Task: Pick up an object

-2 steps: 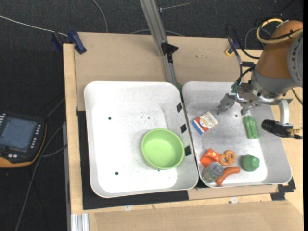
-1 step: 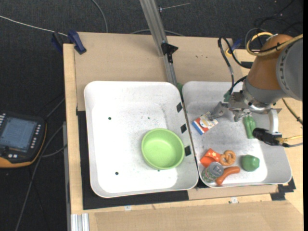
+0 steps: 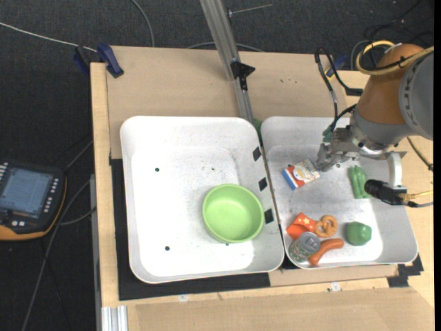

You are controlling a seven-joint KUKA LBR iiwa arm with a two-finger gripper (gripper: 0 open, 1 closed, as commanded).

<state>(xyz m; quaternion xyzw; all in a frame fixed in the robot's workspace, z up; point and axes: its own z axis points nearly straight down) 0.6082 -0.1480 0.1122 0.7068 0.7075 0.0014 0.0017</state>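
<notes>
While we look down from the camera view, the claw (image 3: 329, 154) sits low in the right bin (image 3: 403, 250), just beside the small white carton (image 3: 301, 175). We honestly can't tell its state. Looks like the reach-in step, nothing lifted. Next it needs to centre over the carton. The green bowl (image 3: 233, 213) sits alone in the left bin (image 3: 138, 185).

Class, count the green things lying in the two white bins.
3: a round light-green plastic bowl in the left bin, a slim green piece and a green ball-shaped toy in the right. The arm may hide others.
</notes>
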